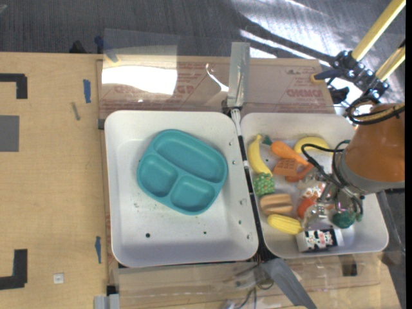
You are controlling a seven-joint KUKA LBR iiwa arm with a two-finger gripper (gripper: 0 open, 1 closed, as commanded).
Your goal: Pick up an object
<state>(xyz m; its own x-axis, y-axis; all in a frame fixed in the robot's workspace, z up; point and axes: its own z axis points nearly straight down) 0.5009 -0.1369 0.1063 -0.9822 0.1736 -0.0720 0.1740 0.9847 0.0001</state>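
Camera view: grey arm with orange band [380, 150] seen low over right white bin [380, 234]. Gripper [320, 206] state cannot be told amid clutter. Yellow plastic corn cob [284, 223] lies just beside gripper; judged light, stiff, slippery; grasp advised across middle.

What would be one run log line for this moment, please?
arm: over right bin | claw: low among toy food, grasp not confirmed | nearby: hot dog, corn | left bin: teal tray
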